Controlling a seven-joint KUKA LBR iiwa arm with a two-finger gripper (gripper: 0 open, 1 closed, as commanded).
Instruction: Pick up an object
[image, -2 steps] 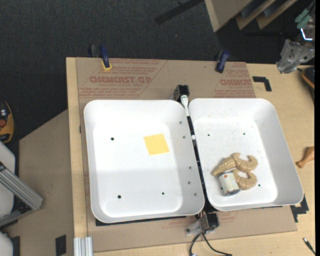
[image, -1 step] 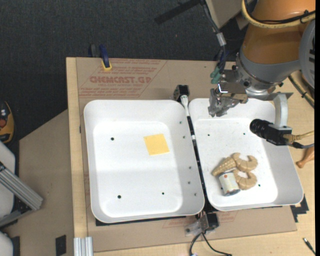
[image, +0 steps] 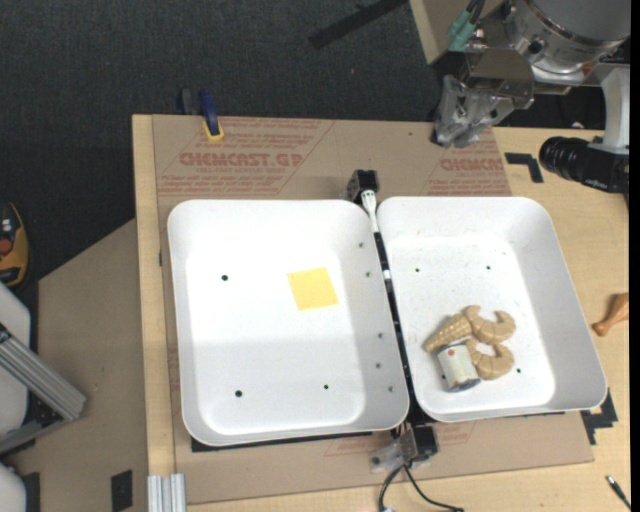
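- Objects for picking sit in two white bins: the left bin (image: 200, 300) holds a yellow square (image: 313, 288); the right bin (image: 560, 290) holds tan curved pieces (image: 480, 335) touching a small can (image: 458, 368).
- Tool (image: 462, 128) hangs over the surface's far right edge; whether its fingers are apart cannot be told.
- Step judged: approach, nothing grasped. Next: travel nearer, over the cluster, then descend.

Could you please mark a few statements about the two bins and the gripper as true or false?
1. A yellow square lies in the left bin. True.
2. The tan pieces sit in the left bin. False: they lie in the right bin.
3. The gripper is down inside the right bin. False: it is beyond the bins' far edge.
4. A small white cylinder touches the tan pieces. True.
5. The yellow square rests against the tan pieces. False: they are in separate bins.
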